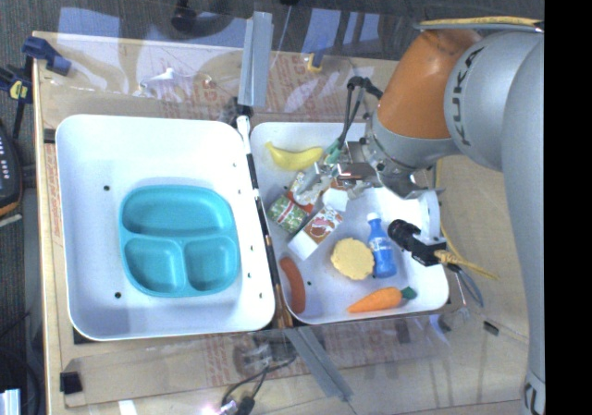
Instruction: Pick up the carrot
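The orange carrot (377, 300) with its green top lies along the front wall of the right bin (425, 310), pointing left. My gripper (324, 176) hangs low over the upper middle of that bin, above the small cartons and just right of the banana. It is well apart from the carrot, which lies toward the near right corner. Nothing shows as held.
In the right bin lie a yellow banana (294, 156), a green carton (286, 212), a white and red carton (317, 228), a round yellow biscuit (352, 259), a blue bottle (379, 247) and a red sausage (293, 284). The left bin (83, 154) holds a blue divided tray (178, 239).
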Robot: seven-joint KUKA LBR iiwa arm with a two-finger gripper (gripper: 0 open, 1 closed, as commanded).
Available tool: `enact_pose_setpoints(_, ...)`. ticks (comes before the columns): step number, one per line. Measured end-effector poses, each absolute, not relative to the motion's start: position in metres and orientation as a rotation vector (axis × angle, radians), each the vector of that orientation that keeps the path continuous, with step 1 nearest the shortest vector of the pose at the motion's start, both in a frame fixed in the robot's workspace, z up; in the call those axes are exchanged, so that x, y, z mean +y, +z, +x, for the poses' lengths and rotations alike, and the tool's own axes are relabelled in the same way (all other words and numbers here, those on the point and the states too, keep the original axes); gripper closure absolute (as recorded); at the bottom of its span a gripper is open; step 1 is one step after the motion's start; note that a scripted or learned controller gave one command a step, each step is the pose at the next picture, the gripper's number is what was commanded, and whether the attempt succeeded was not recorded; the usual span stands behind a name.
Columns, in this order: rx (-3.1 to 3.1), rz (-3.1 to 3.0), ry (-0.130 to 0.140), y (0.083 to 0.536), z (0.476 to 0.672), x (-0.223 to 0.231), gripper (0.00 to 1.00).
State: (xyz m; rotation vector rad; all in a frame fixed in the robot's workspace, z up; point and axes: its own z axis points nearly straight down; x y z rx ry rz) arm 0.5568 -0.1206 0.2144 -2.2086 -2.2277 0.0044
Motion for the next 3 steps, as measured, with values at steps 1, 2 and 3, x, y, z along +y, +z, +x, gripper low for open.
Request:
enact_pose_setpoints(1, -2.548, -1.829, 0.002, 0.141, 0.519, -0.190, 0.00)
enact_pose_setpoints(2, -2.686, -1.654, 0.008, 0.095, 0.515, -0.140, 0.00)
enact_pose_setpoints(3, -2.653, -1.686, 0.001, 0.220, 0.511, -0.212, 0.00)
